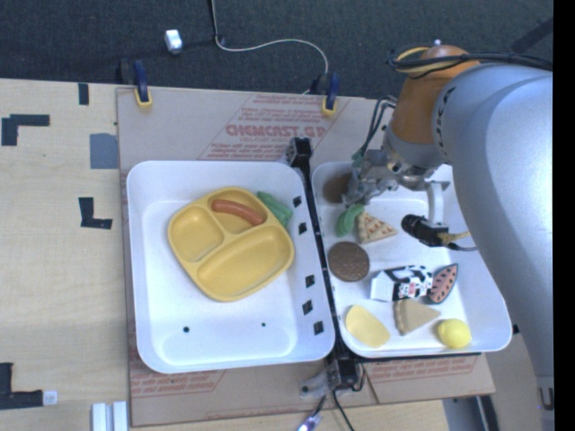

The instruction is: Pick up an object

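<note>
End effector (364,185) low in the right bin (490,281); finger state cannot be told. Green toy (349,220) just below it, pizza slice (375,230) beside. Nothing visibly lifted; pick judged pending.

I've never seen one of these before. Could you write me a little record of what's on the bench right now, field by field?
left bin: holds a yellow divided tray
on the tray: a hot dog in one small compartment
beside the tray: a green leafy piece at its far right edge
right bin: holds small toy foods
foods seen: brown cookie, pizza slice, lemon, watermelon slice, milk carton
arm: reaches in from the right
gripper: low over the far end of the right bin
</note>
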Tool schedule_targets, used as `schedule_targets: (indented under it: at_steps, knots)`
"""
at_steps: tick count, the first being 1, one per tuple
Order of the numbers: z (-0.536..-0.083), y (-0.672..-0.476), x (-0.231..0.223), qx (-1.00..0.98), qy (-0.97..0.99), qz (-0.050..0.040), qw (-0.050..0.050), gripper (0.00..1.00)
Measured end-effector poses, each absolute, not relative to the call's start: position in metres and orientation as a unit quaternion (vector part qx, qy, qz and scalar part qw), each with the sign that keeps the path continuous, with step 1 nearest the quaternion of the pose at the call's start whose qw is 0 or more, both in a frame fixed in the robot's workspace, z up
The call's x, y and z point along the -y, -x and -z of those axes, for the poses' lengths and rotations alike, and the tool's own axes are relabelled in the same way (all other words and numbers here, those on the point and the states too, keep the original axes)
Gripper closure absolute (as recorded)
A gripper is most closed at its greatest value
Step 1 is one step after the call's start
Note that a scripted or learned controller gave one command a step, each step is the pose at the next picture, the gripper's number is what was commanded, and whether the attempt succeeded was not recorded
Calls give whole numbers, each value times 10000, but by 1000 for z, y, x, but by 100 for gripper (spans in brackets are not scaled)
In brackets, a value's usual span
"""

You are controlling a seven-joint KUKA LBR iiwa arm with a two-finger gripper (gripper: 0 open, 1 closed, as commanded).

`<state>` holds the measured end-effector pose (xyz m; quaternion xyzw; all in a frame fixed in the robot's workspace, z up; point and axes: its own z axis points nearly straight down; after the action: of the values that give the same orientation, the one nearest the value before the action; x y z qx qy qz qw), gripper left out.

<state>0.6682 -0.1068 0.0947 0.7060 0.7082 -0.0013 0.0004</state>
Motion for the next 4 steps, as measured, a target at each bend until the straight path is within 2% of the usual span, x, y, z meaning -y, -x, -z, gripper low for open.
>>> schedule_targets:
  at_steps: [1,2,3,4]
  knots:
    - [-184,-600,144,-7057,-7085,-2,16,100]
    - [-178,-601,141,-7073,-7070,9,-2,0]
    - [-100,-612,130,-7082,-7060,-30,24,0]
    - [-88,-669,95,-7100,-7042,20,8,0]
